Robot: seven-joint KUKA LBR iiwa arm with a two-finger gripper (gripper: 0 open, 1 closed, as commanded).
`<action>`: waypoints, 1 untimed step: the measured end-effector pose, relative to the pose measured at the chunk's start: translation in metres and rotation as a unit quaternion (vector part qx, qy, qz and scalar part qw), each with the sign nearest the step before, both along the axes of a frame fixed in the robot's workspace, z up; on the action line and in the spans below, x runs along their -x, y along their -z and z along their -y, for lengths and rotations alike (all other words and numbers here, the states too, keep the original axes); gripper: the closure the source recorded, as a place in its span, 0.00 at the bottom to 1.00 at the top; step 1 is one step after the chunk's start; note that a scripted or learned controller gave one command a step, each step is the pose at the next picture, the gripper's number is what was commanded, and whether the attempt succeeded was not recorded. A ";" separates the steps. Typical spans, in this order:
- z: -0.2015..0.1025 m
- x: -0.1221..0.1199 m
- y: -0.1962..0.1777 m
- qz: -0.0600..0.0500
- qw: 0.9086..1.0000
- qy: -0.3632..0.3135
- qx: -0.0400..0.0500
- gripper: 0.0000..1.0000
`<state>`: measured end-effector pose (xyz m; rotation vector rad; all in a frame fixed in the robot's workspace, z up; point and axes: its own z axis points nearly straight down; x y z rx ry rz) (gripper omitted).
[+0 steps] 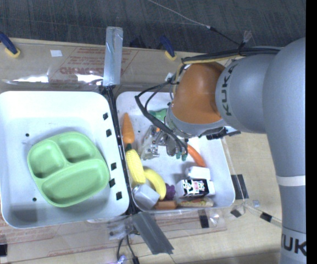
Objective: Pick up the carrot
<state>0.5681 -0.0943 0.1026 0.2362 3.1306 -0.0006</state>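
Observation:
An orange carrot (128, 128) lies lengthwise along the left wall of the right bin (222, 161), its tip toward the far end. My gripper (165, 146) hangs low over the middle of that bin, under the orange wrist band, a short way to the right of the carrot and apart from it. Nothing can be made out in its grasp. A second orange, carrot-like piece (195, 155) lies just right of the gripper, partly hidden by the wrist.
Crowding the right bin's near half are a corn cob (134, 166), a banana (156, 182), a grey block (144, 196), a purple item (171, 191) and a black-and-white box (195, 187). A green divided plate (67, 167) sits in the left bin (10, 114).

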 end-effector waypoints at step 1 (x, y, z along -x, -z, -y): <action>-0.078 -0.014 -0.057 0.008 0.999 0.031 -0.012 1.00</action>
